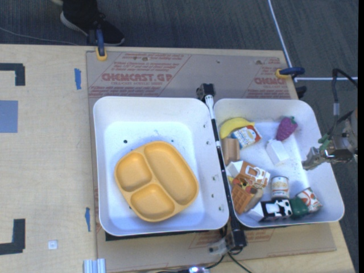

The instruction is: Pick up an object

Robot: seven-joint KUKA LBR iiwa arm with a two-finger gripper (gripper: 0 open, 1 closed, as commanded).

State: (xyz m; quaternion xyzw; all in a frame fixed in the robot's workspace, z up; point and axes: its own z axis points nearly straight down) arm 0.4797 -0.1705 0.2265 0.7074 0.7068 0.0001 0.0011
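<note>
The right bin (318, 118) holds a jumble of toy food. A yellow banana (233, 125) lies at its far left, with a small orange-and-white carton (247, 136) beside it. A purple bunch of grapes (286, 128) sits at the far right, and a white block (278, 151) lies just below it. Nearer the front are a waffle (245, 197), a small can (279, 185), a black-and-white carton (277, 209) and an orange-and-white packet (310, 198). My gripper (316, 158) hangs over the bin's right rim, right of the white block, with nothing seen in it.
The left bin (108, 124) holds a yellow three-part plate (156, 180). A brown cylinder (230, 149) lies by the divider between the bins. Both bins rest on a cardboard sheet (170, 67) clamped at the back. A thin white cable (278, 24) runs across the top right.
</note>
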